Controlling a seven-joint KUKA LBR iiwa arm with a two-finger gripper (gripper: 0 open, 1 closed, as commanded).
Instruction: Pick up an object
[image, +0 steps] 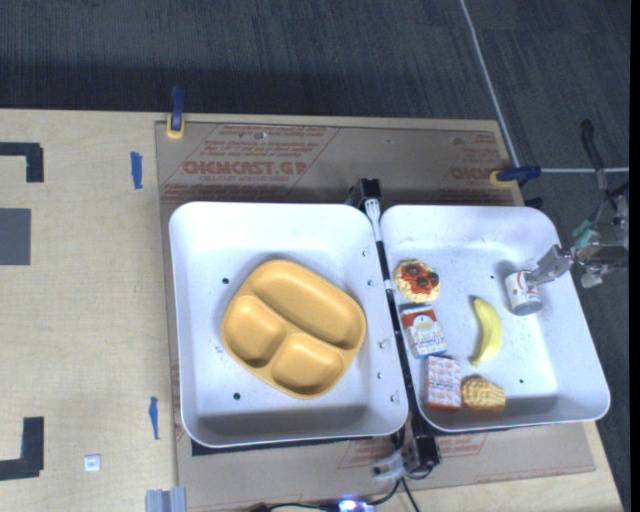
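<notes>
One gripper hangs low over the right bin near its right wall; whether it is open or closed I cannot tell. Just left of it a banana lies lengthwise. Farther left, along that bin's left wall, sit a round pizza toy, a small carton and a red packet, with a waffle-like piece beside the packet near the front edge. A yellow divided tray sits in the left bin on the counter.
</notes>
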